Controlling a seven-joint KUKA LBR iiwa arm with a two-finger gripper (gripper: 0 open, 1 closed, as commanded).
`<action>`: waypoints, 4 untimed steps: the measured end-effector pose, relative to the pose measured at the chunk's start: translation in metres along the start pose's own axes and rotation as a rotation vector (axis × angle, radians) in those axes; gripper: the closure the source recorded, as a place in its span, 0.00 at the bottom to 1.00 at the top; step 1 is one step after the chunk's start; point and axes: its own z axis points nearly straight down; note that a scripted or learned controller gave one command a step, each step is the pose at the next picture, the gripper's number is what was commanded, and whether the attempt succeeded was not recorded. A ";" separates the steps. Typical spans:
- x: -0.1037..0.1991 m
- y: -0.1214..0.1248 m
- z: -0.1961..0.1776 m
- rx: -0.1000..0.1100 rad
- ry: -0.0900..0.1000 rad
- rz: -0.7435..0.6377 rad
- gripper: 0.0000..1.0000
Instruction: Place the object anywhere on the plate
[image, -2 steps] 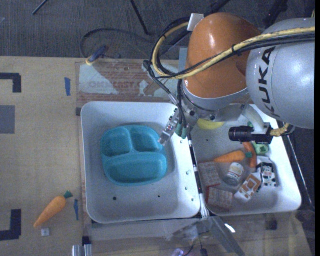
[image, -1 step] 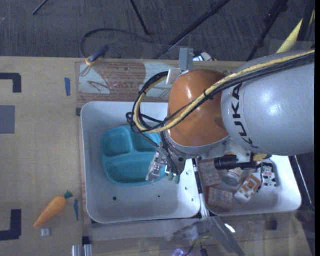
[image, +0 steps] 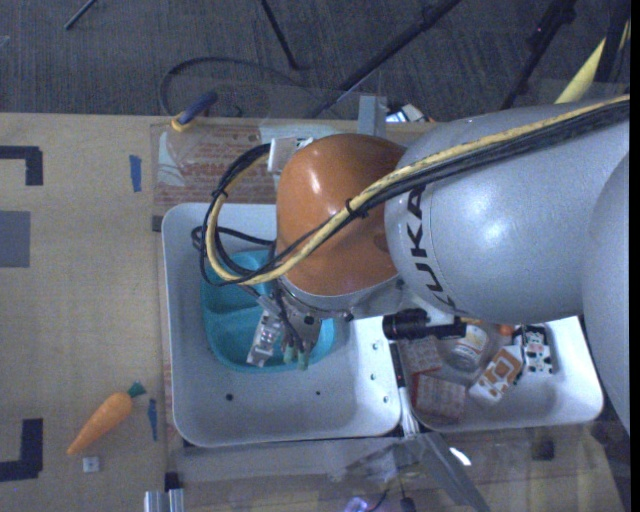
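A blue plate (image: 222, 318) lies in the left white bin (image: 260, 415), mostly covered by the arm. My gripper (image: 278, 340) hangs low over the plate's right half, below the orange wrist band (image: 325, 220). A small green bit (image: 297, 351) shows at the gripper's lower end, over the plate's rim. What it is, and whether it is held, stays unclear. The arm hides the plate's far side.
The right bin (image: 560, 400) holds several small items, among them red-and-white packets (image: 438, 392), a clear jar (image: 468, 348) and a small orange-and-white box (image: 497, 374). A toy carrot (image: 100, 421) lies on the bench left of the bins. Cables loop over the left bin's back edge.
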 end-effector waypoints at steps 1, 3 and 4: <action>-0.001 0.001 -0.010 -0.004 -0.002 0.003 1.00; -0.002 0.001 -0.020 -0.008 -0.005 0.004 1.00; -0.036 0.026 -0.041 -0.001 -0.001 -0.023 1.00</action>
